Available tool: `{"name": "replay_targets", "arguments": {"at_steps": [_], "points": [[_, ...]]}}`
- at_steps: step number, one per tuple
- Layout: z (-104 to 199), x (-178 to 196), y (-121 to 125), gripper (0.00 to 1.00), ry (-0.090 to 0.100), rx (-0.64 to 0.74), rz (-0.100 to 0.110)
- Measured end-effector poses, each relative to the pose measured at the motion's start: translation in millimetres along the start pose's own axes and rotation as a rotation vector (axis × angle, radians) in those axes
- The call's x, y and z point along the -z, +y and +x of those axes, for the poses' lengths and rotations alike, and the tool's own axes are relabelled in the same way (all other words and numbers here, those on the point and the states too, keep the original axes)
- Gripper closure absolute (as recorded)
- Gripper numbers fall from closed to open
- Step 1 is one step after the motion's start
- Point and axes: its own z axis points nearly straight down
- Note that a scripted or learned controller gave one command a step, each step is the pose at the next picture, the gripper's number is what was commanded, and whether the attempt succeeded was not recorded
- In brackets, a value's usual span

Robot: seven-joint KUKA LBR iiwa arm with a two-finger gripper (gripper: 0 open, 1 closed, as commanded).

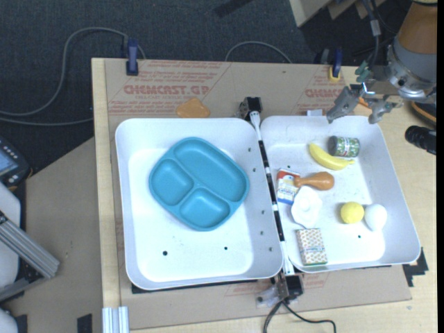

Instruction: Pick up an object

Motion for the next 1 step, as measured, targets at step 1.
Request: {"name": "replay_targets", "arguments": {"at_steps": [1], "points": [[-35.0, -136.9, 41.8, 0.00, 0.001, -0.002, 0.010]]}}
